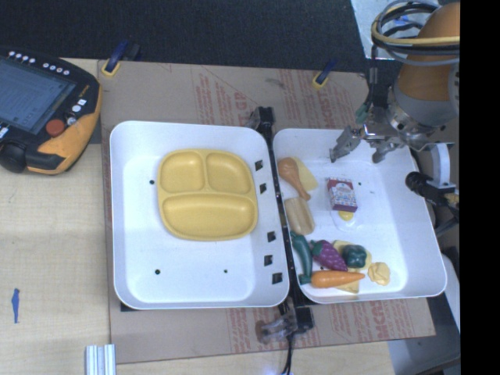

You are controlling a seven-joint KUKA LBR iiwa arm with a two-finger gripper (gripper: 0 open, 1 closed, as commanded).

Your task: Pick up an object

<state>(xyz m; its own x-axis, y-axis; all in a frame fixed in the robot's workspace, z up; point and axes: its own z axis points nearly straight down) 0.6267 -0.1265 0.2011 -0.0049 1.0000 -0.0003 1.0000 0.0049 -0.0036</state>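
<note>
camera view: two white bins are seen side by side on the bench. in the left bin (pixel 133 209) a yellow divided plate (pixel 208 194) lies flat. the right bin (pixel 406 233) holds toy food: a drumstick (pixel 294 176) and a bread piece (pixel 300 215) along its left wall, a small red packet (pixel 342 194) near the middle, and a green pepper (pixel 301 255), grapes (pixel 330 251), broccoli (pixel 354 254), a carrot (pixel 337 279) and a yellow piece (pixel 379 273) clustered at the near edge. the gripper (pixel 360 150) is held over the far part of the right bin, its fingers spread apart with nothing between them, up and right of the packet and apart from it. a teach pendant (pixel 43 112) rests on the bench at far left.
</note>
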